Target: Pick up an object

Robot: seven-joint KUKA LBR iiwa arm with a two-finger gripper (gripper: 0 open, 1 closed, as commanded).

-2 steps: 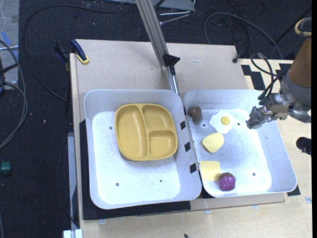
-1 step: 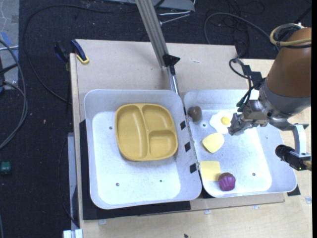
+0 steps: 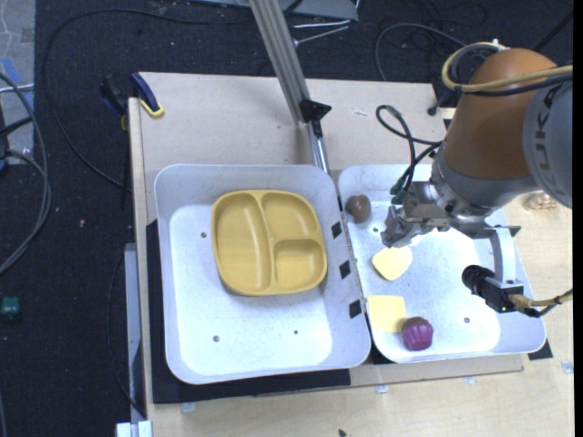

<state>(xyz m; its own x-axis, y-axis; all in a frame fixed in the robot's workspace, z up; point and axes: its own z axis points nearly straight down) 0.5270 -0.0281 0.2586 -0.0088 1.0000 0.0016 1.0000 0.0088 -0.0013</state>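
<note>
Hovering at the right bin's (image 3: 519,335) ten o'clock, our gripper (image 3: 398,235) hides its grip; we cannot tell. Just below lies a pale yellow slice (image 3: 393,264), probably light, stiff plastic; we'd pinch its edges.

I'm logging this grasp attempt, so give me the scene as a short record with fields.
left bin: yellow divided plate
right bin: brown round object, pale yellow heart-shaped piece, yellow block, purple object
tool: over the right bin, just above the heart-shaped piece
held: nothing seen between the fingers
</note>
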